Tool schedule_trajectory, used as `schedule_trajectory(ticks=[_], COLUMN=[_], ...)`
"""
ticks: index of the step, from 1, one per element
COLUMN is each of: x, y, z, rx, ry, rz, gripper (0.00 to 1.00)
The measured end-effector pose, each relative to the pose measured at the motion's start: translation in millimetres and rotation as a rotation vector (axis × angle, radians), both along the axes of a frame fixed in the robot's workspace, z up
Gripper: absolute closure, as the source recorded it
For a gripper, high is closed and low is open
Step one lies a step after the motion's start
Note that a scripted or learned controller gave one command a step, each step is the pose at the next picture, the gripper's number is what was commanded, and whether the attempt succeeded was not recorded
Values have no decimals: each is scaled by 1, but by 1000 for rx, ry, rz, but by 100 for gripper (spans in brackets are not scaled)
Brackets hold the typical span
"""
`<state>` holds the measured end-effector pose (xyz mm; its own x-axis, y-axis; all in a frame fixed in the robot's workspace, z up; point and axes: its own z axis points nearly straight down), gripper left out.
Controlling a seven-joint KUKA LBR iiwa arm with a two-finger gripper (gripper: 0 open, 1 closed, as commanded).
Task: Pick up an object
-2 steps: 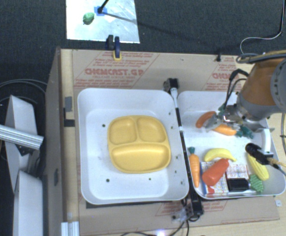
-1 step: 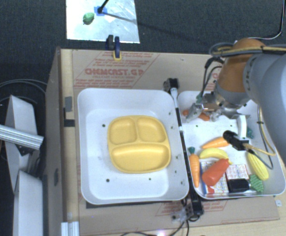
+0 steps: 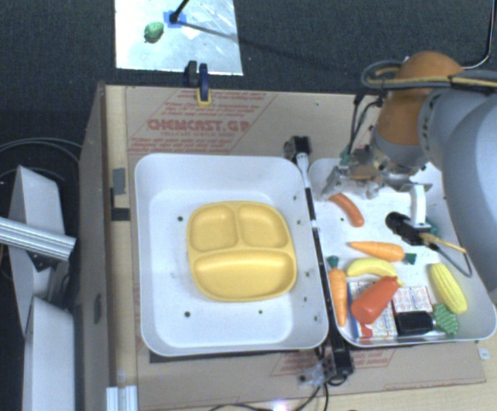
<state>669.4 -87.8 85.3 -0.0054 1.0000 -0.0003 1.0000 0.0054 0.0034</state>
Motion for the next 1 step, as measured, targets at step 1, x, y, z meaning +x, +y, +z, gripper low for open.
schedule_trajectory(ticks=[1], x=[1], y=[0], z=[11], rx=[-1], ry=[-3], rz=[3], gripper=[100])
